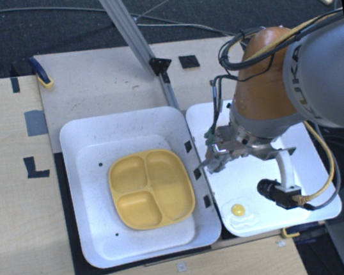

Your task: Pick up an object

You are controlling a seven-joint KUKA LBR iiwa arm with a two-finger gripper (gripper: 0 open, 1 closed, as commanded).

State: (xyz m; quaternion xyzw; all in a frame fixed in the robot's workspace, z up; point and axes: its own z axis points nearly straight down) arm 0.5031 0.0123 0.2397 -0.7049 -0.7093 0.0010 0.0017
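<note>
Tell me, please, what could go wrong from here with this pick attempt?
1. The hand sits near the right bin's left wall, far from the fried egg at its front edge; it may close on nothing.
2. The egg looks flat, so the hand could slide over it.
3. The yellow plate lies in the left bin, wide and shallow, likely hard to pinch.

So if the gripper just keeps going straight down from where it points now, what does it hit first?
Probably the bare white floor of the right bin. The gripper hangs near that bin's left wall, and the fried-egg toy lies nearer the camera, off that line. Depth is hard to judge.
</note>
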